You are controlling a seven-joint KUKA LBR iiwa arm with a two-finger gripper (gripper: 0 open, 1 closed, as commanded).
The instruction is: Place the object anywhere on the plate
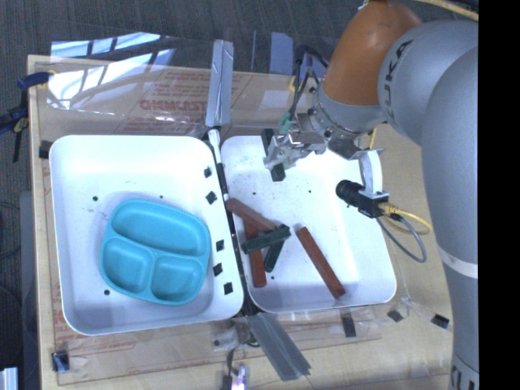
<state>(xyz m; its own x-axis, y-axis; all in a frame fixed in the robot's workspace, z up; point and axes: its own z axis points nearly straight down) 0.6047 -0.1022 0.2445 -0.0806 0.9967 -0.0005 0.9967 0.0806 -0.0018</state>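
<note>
While my end effector (280,159) hangs over the far part of the right bin (370,287), I'm at the reaching step, nothing picked up yet as far as I can judge. Whether the end effector is spread or pressed together, I cannot tell from up here; the view is too small and cluttered around the tip.

Down in the near half of that bin lies a little heap: a long brown block (319,262) lying slantwise on its own to the right, another brown block (244,213) leaning against the wall between the bins, a third brown piece (257,268) below it, and a dark green bar (266,238) crossing over them, with a second dark green piece (270,256) running down from it. Any of these could be the object; all sit nearer the camera than my end effector, and apart from it.

The blue compartment plate (154,250) waits in the left bin (81,157), well apart, across the divider.

Next call: drop toward the heap, and the lone brown block on the right looks the cleanest pick to me, since the others overlap.
</note>
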